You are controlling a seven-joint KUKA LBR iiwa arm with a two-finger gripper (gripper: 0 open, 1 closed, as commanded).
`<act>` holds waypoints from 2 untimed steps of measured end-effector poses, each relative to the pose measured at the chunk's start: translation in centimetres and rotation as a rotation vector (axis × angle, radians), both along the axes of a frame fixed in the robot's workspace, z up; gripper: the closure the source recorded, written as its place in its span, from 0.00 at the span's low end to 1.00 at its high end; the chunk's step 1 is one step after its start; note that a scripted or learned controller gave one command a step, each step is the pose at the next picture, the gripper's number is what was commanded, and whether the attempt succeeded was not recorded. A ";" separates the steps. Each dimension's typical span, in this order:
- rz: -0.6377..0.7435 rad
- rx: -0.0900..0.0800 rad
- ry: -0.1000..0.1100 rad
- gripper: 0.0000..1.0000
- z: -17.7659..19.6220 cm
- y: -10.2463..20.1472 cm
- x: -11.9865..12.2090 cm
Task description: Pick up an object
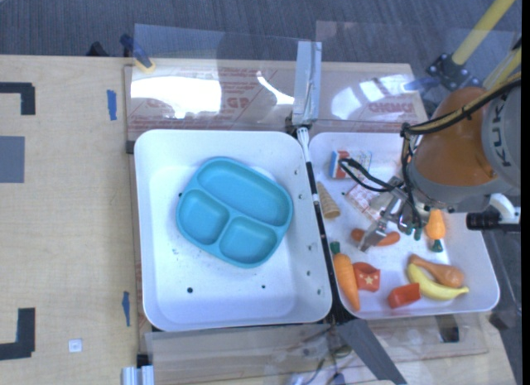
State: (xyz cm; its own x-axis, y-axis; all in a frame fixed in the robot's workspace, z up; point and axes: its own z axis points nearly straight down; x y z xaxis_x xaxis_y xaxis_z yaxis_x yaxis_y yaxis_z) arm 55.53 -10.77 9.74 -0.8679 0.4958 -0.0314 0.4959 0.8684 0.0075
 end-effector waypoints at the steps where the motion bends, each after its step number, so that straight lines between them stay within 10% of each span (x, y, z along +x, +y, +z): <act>1: -0.031 0.006 0.022 0.00 -0.1 0.4 7.9; 2: -0.112 0.008 -0.007 0.00 0.2 0.7 5.1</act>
